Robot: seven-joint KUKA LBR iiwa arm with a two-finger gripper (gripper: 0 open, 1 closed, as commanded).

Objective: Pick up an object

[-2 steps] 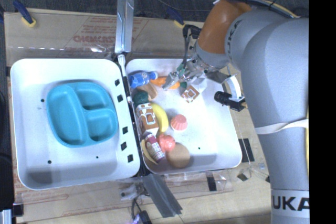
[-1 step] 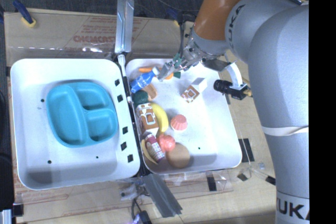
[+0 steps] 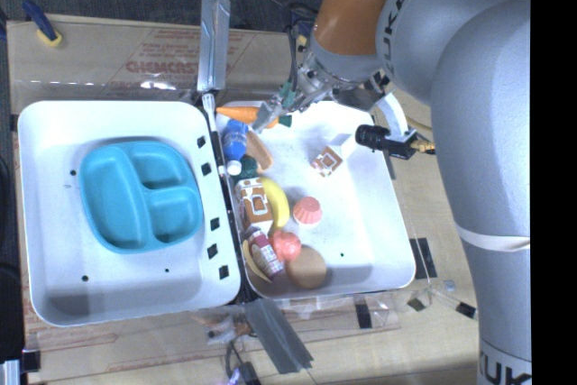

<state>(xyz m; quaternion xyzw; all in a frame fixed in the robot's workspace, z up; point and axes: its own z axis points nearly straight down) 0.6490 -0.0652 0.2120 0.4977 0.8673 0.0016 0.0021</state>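
My gripper point(image 3: 271, 113) hangs low over the far left corner of the right bin point(image 3: 379, 221). Its tip is right beside the orange carrot point(image 3: 236, 114) that lies against the bin's back wall. Just below the tip are a blue bottle point(image 3: 234, 140) and a brown bun-like piece point(image 3: 260, 151). Nothing is visibly lifted by the gripper. A small brown and white block point(image 3: 326, 160) lies alone in the bin's middle.
Along the right bin's left side lie a banana point(image 3: 278, 201), a brown-labelled bottle point(image 3: 254, 199), a pink cupcake point(image 3: 307, 211), a pink ball point(image 3: 287, 245) and a brown round thing point(image 3: 308, 267). The left bin point(image 3: 54, 284) holds a blue divided tray point(image 3: 140, 194).
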